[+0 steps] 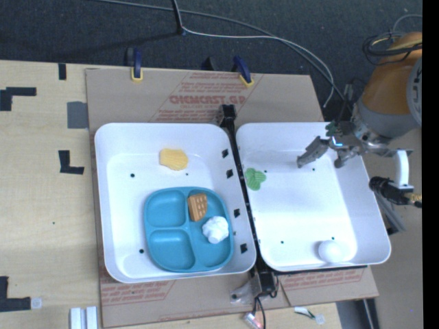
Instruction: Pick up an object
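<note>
Cardboard lines the counter under both bins; the pincer hovers spread apart and empty above the right bin, so nothing is picked yet.

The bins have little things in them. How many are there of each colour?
Yellow: 1, the yellow piece
Orange-brown: 1, the waffle piece
White: 2, the white lump and the white ball
Green: 1, the green piece
Blue: 1, the blue tray
Total: 6
</note>
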{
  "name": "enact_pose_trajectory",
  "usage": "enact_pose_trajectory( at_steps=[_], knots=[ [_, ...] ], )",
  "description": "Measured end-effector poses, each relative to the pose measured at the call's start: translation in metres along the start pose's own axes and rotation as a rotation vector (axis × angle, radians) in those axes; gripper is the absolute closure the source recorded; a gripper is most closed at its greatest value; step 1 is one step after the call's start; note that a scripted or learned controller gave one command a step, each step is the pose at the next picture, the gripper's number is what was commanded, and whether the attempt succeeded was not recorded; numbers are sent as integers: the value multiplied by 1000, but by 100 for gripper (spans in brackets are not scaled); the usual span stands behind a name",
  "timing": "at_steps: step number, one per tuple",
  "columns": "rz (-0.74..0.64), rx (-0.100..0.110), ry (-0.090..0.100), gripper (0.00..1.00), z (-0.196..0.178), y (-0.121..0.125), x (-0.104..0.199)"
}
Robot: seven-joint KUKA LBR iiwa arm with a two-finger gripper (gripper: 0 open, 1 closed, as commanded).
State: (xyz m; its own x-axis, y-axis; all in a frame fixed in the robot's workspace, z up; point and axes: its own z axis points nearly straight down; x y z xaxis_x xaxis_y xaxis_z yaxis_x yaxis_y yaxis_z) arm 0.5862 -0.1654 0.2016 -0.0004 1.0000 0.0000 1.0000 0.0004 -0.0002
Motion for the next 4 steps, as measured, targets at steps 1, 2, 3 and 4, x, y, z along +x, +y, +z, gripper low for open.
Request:
enact_pose_trajectory(
  at_steps=[1, 2, 3, 4],
  knots=[
    [0, 4, 1, 0, 46, 4, 6],
    [0, 4, 1, 0, 89, 0, 8],
    [0, 0, 0, 0, 117, 1, 8],
    [0, -3, -2, 100, 105, 1, 7]
  ],
)
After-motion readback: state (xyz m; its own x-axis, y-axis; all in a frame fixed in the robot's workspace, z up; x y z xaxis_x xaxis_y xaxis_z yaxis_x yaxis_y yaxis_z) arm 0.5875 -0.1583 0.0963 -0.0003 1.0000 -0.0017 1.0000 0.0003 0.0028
